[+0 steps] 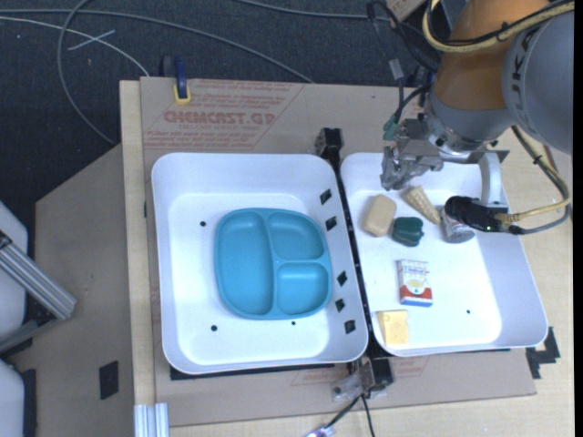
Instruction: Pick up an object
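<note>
My gripper [398, 177] hangs over the far left part of the right bin [483, 330], its grey fingers pointing down with nothing visibly between them. Just below it lie a tan rounded block [379, 215], a cone-shaped waffle piece [421, 203] and a dark green object [407, 231]. Nearer the front of that bin are a small red and white carton [414, 282] and a yellow block [393, 326]. A silver can-like object [455, 228] sits to the right of the green one.
The left bin [178, 189] holds a blue divided plate [271, 262]. Black clips run along the divider [339, 235] between the bins. The arm's grey body and orange band [487, 25] fill the top right. Cables trail over the dark floor behind the bench.
</note>
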Motion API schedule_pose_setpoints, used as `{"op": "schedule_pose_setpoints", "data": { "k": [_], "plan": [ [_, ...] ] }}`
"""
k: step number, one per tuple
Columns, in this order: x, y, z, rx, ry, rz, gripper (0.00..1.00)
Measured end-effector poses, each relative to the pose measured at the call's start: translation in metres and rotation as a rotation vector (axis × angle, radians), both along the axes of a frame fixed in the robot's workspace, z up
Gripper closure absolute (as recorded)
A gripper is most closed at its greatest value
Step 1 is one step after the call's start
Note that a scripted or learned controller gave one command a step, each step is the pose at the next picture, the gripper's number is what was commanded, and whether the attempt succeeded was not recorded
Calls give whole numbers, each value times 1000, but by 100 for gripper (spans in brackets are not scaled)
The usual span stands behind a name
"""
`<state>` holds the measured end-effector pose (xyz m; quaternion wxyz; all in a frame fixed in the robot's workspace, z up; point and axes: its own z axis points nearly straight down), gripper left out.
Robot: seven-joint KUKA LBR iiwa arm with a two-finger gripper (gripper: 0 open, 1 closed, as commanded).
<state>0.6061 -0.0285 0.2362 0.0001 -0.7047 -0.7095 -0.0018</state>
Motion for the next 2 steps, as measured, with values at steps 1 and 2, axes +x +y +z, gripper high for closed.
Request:
{"op": "schedule_pose_setpoints", "data": {
  "k": [1, 2],
  "plan": [
    [10, 56, 6, 0, 0, 0, 100],
    [9, 119, -7, 1, 5, 0, 100]
  ]
}}
